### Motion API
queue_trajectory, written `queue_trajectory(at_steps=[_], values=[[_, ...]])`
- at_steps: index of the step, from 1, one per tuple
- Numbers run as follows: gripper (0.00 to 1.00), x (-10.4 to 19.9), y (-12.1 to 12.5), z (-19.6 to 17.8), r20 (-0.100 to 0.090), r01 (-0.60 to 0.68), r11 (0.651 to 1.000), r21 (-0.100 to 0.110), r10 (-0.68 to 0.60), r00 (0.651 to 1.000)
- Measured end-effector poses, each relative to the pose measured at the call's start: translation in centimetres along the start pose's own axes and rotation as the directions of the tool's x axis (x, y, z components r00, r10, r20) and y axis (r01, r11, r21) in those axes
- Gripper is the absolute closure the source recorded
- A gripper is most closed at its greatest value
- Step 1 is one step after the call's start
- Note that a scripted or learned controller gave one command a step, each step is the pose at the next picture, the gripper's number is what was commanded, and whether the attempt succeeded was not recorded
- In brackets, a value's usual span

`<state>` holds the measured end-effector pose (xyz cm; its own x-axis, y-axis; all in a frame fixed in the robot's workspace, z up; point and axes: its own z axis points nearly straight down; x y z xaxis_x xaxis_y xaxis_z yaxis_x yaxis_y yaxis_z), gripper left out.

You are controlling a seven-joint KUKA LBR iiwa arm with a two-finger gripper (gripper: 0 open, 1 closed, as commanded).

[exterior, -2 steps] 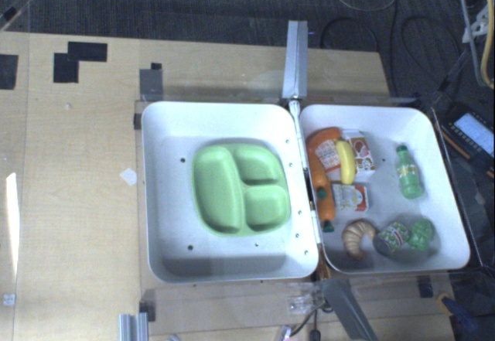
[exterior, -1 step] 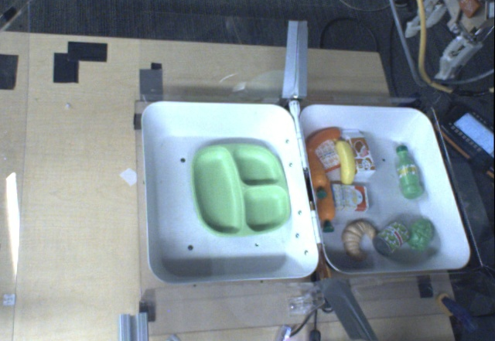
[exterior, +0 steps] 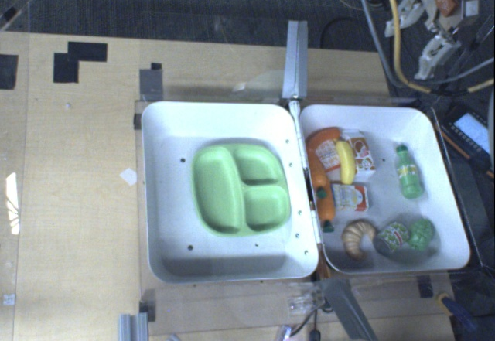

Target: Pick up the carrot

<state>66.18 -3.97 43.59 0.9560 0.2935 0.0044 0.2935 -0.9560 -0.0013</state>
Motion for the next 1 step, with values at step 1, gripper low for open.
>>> queue_trajectory(at_steps=[1], values=[[0.0, 0.08, -2.22, 0.02, 0.0, 0.002, 1.0, 0.0, -0.002, 1.0]])
